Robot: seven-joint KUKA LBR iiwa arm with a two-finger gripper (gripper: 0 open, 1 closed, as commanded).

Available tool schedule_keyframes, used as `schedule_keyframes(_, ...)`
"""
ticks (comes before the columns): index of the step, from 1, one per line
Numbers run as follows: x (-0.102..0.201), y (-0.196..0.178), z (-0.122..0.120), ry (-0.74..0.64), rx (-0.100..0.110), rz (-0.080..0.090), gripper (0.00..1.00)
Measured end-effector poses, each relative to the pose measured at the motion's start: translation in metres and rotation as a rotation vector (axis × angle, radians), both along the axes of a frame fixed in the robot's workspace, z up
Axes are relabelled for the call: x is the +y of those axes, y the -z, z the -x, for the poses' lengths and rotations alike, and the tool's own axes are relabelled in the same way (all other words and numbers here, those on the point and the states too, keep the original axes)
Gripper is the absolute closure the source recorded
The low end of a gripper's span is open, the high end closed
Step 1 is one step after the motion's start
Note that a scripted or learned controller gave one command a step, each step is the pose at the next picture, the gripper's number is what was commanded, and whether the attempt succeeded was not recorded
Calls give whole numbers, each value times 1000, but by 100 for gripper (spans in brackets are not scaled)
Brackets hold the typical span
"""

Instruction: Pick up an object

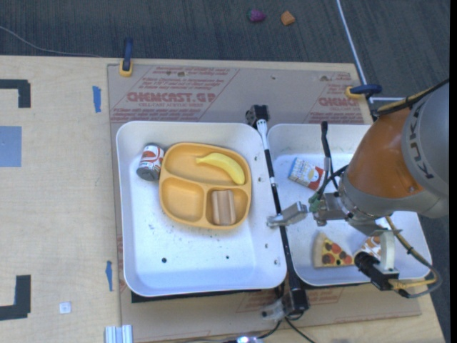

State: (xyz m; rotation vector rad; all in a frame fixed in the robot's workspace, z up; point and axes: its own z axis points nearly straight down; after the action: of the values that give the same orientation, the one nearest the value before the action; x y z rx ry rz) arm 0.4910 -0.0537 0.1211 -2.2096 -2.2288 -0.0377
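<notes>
**Arm over right bin, objects loose in both bins**

Writing: the brown cardboard sheet (214,91) under the bins carries red print, "CHEMCAST. G P" readable at upper left, repeated and partly cut off at upper right. Grey arm housing shows letters "KU" at the frame's right edge, the rest cropped. The small white-and-blue packet with red marking (305,171) has print too small to read. The crushed red-and-white drink can (149,162) bears a label, not legible.

Hidden or unclear: the grey arm with orange band (389,163) covers much of the right white bin (285,136). The two-finger gripper (325,213) sits below the orange band, amid cables and metal parts; whether its fingers are spread or pressed together cannot be told. A silver bracket (287,216) sticks out to the gripper's left, over the seam between bins. A small red-and-white item (373,246) to the gripper's lower right is partly covered by the arm's fittings; identity unclear.

Task objects: a toy pizza slice, yellow with red dots (330,251), lies flat just below the gripper in the right bin, apart from it. The packet lies just above and left of the gripper. Well to its left, in the left white bin (136,227), a yellow three-compartment plastic tray (180,199) holds a yellow banana (223,166) in its top compartment and a brown block-like piece (223,207) in the lower right one. The can touches the tray's left edge.
</notes>
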Motion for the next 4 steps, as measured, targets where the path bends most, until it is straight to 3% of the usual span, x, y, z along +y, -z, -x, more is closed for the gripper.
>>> schedule_keyframes(4,-13,8,0,2,-3,1,0)
